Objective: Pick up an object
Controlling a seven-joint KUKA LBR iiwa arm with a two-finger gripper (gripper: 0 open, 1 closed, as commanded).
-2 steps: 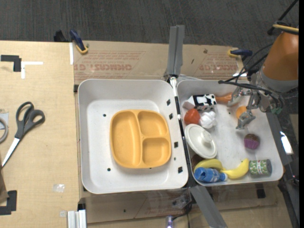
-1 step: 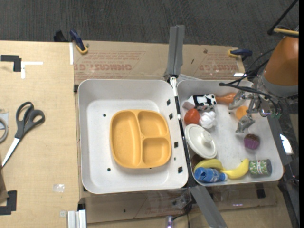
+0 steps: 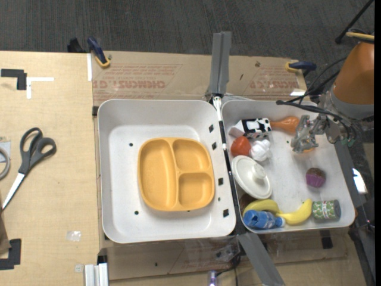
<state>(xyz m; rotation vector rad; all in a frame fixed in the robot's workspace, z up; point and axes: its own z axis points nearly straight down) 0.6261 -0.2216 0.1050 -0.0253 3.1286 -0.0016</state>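
Left white bin [image 3: 119, 177] holds a yellow three-compartment plastic plate [image 3: 177, 174], right white bin [image 3: 342, 159] has the clutter: white round lid [image 3: 252, 176], yellow banana [image 3: 292, 212], purple ball [image 3: 315, 177], and the metal two-finger gripper [image 3: 305, 140] sits low over its upper right area, finger state not discernible.

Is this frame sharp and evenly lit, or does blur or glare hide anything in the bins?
Camera view: lighting is even and soft, shadows faint; the yellow divided plate and banana read clearly; the white lid nearly washes out against the right bin; the claw is slightly smeared, its fingers hard to read.
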